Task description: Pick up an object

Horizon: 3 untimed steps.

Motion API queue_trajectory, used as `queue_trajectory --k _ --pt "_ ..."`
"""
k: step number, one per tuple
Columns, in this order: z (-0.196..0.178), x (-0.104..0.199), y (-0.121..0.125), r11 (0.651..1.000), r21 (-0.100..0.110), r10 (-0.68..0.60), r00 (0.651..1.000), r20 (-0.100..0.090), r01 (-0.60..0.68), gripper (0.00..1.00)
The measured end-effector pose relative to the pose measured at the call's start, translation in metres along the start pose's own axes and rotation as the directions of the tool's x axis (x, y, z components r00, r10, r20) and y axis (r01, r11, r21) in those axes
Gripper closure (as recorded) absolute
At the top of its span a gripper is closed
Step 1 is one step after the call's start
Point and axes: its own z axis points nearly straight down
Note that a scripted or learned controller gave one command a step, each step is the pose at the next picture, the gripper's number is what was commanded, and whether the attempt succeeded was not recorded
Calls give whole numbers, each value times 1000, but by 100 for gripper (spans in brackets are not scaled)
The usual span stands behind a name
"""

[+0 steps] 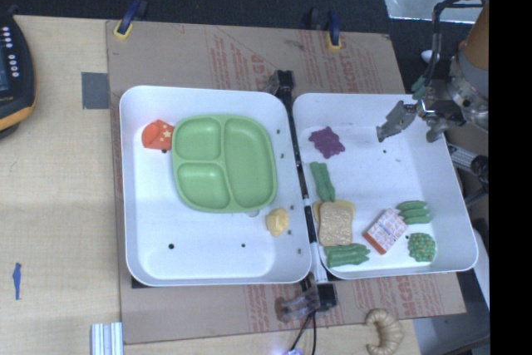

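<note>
A: Toys lie scattered in the right bin (pixel 449 195). Which ones can you make out?

B: A purple, lumpy piece (pixel 327 142) sits toward the far left of that bin, flat on the floor. Below it a dark green pod (pixel 322 181) lies lengthwise near the divider. Touching the pod's near end is a tan slice of bread (pixel 336 223) with a speckled face, overlapping something yellowish beneath it. A green bean (pixel 347 254) lies along the near wall, just below the bread.

A: And further right?

B: A small red and white box (pixel 386 230), tilted, sits between the bread and a second green pod (pixel 413 211). A knobbly green cluster (pixel 421 246) rests in the near right corner.

A: The left bin (pixel 145 245)?

B: It bears a pale green plate (pixel 224 162) with three compartments. A red piece (pixel 157 135) with a yellow mark touches the plate's left edge, and a yellow lump (pixel 277 220) lies just off its near right corner.

A: Where is the gripper (pixel 396 121)?

B: Over the far right part of the right bin, apart from the purple piece and well away from the rest. Its dark fingers point left, with nothing between them; I cannot tell how wide they stand.
</note>
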Motion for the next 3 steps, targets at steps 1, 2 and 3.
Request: queue_trajectory --k 1,2,3 --pt "163 36 -28 1000 18 -1 1000 -5 1 0" --pt "132 37 45 1000 -9 -1 1000 1 1 0" --pt "185 38 88 1000 2 -2 1000 0 2 0"
